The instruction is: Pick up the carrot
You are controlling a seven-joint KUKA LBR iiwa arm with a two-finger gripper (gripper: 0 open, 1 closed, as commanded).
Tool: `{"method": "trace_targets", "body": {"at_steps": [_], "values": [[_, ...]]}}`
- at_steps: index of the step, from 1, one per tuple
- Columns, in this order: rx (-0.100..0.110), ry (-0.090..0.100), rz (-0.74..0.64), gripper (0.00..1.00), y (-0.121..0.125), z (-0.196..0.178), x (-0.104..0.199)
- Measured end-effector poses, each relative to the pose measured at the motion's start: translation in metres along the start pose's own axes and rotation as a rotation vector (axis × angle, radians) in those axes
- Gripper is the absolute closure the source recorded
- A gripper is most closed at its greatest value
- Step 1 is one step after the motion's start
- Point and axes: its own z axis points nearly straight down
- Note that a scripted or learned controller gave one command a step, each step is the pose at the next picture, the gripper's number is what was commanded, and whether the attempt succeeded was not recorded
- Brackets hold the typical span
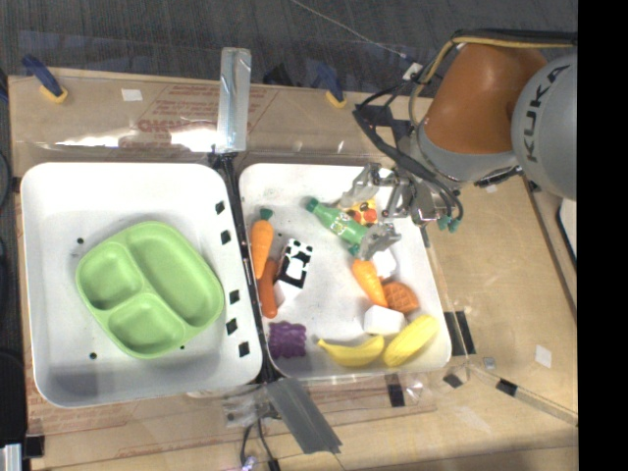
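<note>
Two carrots lie in the right bin [324, 180]. One orange carrot [369, 282] points up-left in the bin's right half, among other toy food. A longer carrot [260, 246] lies along the bin's left wall. My gripper [383, 226] hangs over the right half of this bin, just above the upper tip of the right-hand carrot and beside a green bottle [332, 220]. I see nothing lifted off the bin floor. The gripper's body hides what is right beneath it.
Also in the right bin are a black-and-white block [296, 263], purple grapes [287, 338], a banana [353, 350], a yellow fruit [413, 339], a white cube [383, 320] and a red-orange piece [400, 295]. The left bin [39, 194] holds a green divided plate [147, 287].
</note>
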Motion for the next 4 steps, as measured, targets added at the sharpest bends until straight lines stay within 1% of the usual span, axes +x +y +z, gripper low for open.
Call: {"method": "trace_targets", "body": {"at_steps": [1,2,3,4], "values": [[-0.002,0.001,0.097,0.00,-0.005,0.129,0.037],[-0.001,-0.003,0.088,1.00,-0.003,0.117,0.035],[0.001,-0.006,-0.074,1.00,-0.028,0.040,0.018],[-0.003,0.003,0.035,1.00,-0.022,0.121,0.111]]}}
